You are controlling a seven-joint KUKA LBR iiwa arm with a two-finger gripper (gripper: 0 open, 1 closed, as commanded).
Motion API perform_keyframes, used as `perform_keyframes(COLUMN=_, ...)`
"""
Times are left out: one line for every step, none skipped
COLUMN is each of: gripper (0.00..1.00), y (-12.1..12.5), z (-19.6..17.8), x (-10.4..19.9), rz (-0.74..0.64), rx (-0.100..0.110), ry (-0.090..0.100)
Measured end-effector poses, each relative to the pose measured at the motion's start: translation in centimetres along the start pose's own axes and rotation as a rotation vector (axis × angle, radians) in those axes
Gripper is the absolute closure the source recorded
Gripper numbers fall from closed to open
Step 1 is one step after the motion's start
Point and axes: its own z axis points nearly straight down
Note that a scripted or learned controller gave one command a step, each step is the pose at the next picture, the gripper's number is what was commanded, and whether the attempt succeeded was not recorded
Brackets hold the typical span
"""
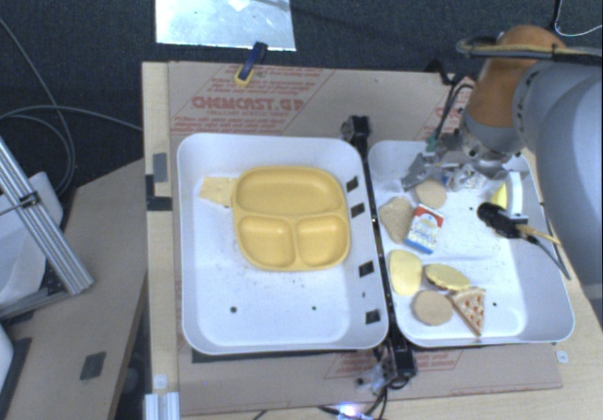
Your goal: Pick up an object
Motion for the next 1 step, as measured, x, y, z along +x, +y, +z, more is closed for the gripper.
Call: perform_keyframes(gripper=1.00, y=0.03, z=-1.13, x=-0.23, rz=-0.001, rx=-0.003, ry=-0.005)
